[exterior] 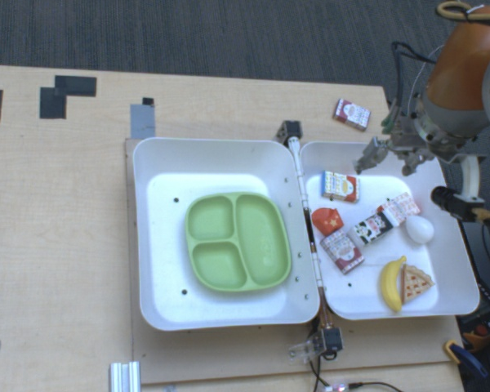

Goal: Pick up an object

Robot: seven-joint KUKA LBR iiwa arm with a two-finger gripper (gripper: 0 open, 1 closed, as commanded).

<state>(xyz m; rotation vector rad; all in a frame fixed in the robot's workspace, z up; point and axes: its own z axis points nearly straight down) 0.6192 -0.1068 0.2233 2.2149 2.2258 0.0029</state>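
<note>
Camera view is showing the small red-and-white carton [340,186] lying flat near the far wall of the right bin [453,305], the likeliest target. Just beyond it the gripper [389,158] is hovering with fingers spread, gripping nothing. Nearby a red toy [327,220] and dark carton [369,228] are crowding in; a descent drifting off-centre is risking nudging the carton away.
</note>
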